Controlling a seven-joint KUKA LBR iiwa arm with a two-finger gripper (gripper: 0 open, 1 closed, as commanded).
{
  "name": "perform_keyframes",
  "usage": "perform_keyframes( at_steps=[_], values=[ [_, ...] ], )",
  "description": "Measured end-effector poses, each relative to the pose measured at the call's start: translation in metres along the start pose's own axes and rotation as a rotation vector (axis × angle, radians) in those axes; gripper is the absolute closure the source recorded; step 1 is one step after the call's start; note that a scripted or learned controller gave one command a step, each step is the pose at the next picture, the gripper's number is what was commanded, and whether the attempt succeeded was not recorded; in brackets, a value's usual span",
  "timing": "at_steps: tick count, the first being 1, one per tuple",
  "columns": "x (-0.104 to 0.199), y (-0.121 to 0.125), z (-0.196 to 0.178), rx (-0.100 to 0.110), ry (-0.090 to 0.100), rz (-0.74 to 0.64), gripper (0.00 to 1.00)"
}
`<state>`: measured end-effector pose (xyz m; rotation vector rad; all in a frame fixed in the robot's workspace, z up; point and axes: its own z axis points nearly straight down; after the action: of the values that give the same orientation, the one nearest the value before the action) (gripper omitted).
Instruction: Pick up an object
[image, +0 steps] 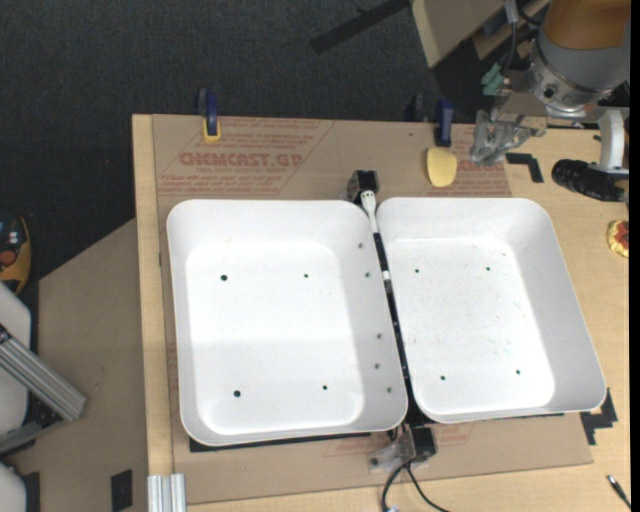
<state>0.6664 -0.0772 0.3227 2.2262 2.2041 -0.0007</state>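
Just left of the end effector (492, 148) lies a yellow object (441, 166).

Grey arm (572, 70), orange band, metallic fingers (487, 143).

- Two white bins, left (190, 300) and right (560, 300), sit side by side on the tabletop (150, 250).
- A yellow object (441, 166) lies beyond the right bin.
- The hand (492, 140) hangs just right of it, at the far edge.

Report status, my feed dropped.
Gripper hovering over board beyond right bin. Yellow object beside it, not held. Nothing blocking.
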Motion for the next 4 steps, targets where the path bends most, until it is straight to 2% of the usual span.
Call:
perform_keyframes(
  at_steps=[1, 2, 3, 4],
  values=[
    [0.045, -0.002, 0.066, 0.013, 0.009, -0.013, 1.00],
    [0.065, -0.002, 0.003, -0.003, 0.007, -0.013, 1.00],
    [0.161, -0.004, 0.090, 0.016, 0.010, -0.019, 1.00],
    [0.104, 0.000, 0.025, -0.002, 0.005, -0.005, 1.00]
  ],
)
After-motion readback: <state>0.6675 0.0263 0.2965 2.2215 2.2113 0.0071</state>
